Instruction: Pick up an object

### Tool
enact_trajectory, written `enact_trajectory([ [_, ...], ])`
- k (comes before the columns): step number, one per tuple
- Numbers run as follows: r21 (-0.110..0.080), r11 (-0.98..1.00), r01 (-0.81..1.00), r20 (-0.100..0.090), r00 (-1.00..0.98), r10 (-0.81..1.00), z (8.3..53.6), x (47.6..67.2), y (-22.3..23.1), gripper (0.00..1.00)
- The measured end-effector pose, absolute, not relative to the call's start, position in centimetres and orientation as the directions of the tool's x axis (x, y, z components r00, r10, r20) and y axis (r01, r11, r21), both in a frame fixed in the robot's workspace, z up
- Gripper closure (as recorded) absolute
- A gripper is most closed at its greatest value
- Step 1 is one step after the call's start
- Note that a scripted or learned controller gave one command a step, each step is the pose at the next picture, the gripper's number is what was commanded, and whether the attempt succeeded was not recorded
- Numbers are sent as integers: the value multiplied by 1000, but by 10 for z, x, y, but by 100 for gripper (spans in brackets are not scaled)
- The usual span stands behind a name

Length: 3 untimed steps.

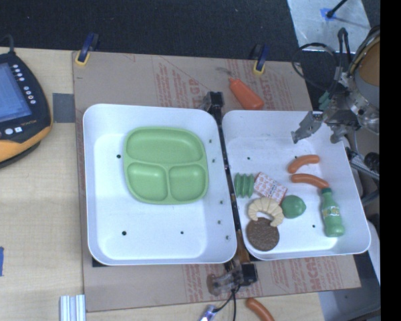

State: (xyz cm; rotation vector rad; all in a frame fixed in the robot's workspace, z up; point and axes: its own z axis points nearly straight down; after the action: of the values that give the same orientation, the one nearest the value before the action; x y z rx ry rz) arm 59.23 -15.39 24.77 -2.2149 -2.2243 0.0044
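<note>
The right bin (267, 129) holds two orange sausages (303, 161) (310, 180), a green bottle (332, 214), a green ball (294, 206), a patterned wrapped piece (270, 187), a green ridged piece (244, 184), a pale croissant shape (264, 209) and a brown round cookie (262, 234). My gripper (321, 131) hangs over the bin's upper right part, above the sausages, open with nothing between its fingers. The left bin (100, 179) carries a green divided plate (166, 164).
An orange carrot (245, 93) lies on the cardboard behind the bins. Another orange piece (259, 307) sits at the front edge. A teach pendant (13, 109) rests at far left. Clamps (87, 47) (258, 57) pin the cardboard.
</note>
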Motion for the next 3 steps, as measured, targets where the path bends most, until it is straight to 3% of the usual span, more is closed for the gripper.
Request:
enact_trajectory([
  [1, -6, 4, 1000, -2, -4, 1000, 167, 630, -182, 0],
  [2, 8, 7, 1000, -6, -7, 1000, 97, 619, -200, 0],
  [3, 9, 7, 1000, -10, -7, 1000, 108, 619, -203, 100],
])
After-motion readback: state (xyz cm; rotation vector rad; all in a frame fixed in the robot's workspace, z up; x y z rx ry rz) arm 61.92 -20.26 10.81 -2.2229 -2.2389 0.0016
